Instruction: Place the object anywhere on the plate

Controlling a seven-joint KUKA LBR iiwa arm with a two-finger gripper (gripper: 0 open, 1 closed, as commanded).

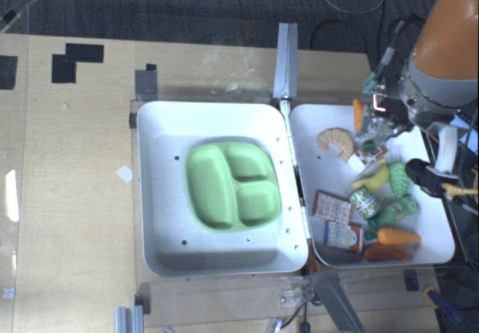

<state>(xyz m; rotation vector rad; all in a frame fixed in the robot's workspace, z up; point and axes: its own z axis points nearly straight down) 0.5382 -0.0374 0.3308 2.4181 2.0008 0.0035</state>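
Hovering low over the right bin (pixel 441 197), the gripper (pixel 372 132) seems placed to pick from the toy food (finger state unreadable). Green plate (pixel 230 183) waits bare in the left bin (pixel 157 174).

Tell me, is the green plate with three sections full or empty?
Empty. The green three-section plate in the left white bin shows bare green in every section. The toy food pile sits in the right white bin.
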